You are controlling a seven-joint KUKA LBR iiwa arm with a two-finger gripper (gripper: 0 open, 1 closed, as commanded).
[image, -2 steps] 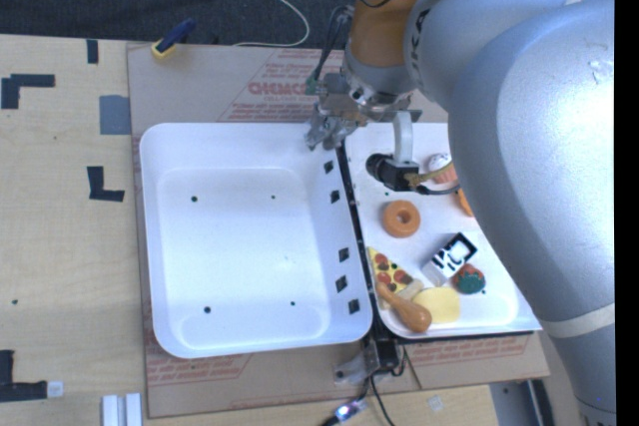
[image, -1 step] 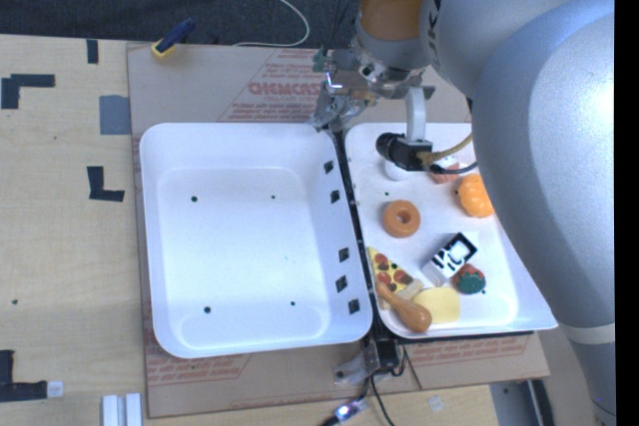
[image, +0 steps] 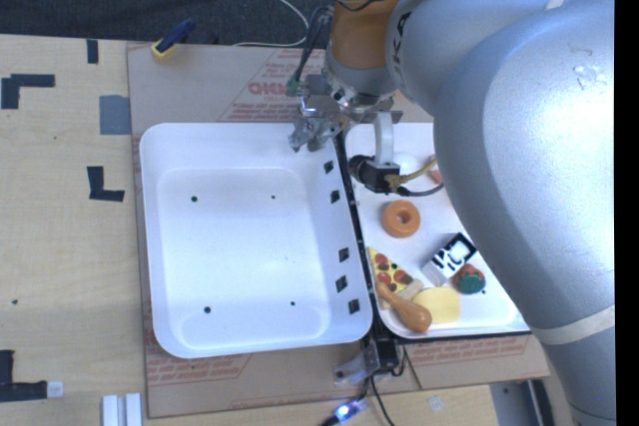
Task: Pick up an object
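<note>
My gripper [image: 308,133] hangs over the far right corner of the left white bin [image: 165,214], close to the divide between the two bins. In the right bin [image: 499,319] lie an orange doughnut [image: 401,218], a black-and-white box [image: 451,256], a red and green berry-like toy [image: 469,280], a pizza slice [image: 387,272], a pale yellow piece [image: 442,304] and a brown drumstick [image: 409,313]. All of them sit toward that bin's near end, well below the gripper. The grey arm covers the right bin's far and right parts.
Both bins rest on a cardboard sheet [image: 225,80]. A yellow and blue tool [image: 172,37] lies at the sheet's far left corner. Black tape marks [image: 100,183] dot the wooden bench on the left. A white cable [image: 285,0] runs down behind the gripper.
</note>
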